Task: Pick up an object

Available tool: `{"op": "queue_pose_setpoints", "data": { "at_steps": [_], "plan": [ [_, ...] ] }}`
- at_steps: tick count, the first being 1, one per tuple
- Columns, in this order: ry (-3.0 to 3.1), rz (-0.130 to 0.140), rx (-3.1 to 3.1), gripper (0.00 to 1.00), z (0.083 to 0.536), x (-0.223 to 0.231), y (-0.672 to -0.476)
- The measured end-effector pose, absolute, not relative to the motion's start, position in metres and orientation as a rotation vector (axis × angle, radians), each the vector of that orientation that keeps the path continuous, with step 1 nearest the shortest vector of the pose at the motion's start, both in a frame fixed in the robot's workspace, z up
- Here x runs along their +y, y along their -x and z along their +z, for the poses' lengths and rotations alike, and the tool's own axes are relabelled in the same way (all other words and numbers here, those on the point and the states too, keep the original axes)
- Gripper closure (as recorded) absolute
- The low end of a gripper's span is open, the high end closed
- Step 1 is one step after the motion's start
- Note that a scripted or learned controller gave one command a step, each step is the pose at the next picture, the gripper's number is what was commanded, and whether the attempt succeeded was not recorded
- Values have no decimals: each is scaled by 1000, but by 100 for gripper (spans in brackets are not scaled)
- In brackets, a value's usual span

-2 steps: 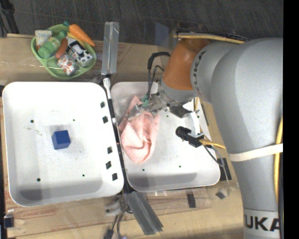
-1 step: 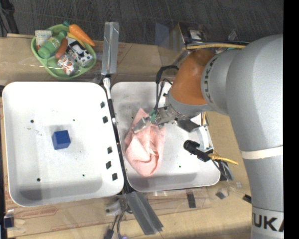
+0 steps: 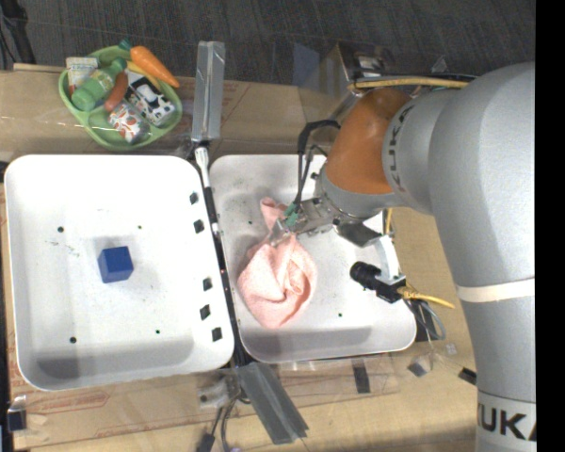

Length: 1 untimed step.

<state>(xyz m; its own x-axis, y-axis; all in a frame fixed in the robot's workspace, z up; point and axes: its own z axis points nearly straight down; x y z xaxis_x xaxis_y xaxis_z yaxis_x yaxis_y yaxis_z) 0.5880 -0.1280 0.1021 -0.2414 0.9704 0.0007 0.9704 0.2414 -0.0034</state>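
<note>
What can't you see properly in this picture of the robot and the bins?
- Pincer: in the camera view the wrist covers most of it, so its grip on the pink cloth is unclear.
- Right bin: the arm hides its far right part.
- Green bowl: the toys inside are too small to name surely.
- Blue block: only its top and one side show.

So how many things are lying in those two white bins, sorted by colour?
Blue: 1, the small blue cube in the left bin.
Pink: 1, the crumpled pink cloth in the right bin.
Total: 2.
</note>
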Motion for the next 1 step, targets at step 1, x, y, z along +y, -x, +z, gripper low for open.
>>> {"op": "queue_pose_setpoints", "data": {
  "at_steps": [1],
  "plan": [
    [2094, 3, -2341, 100, 220, -62, -577]
  ]
}}
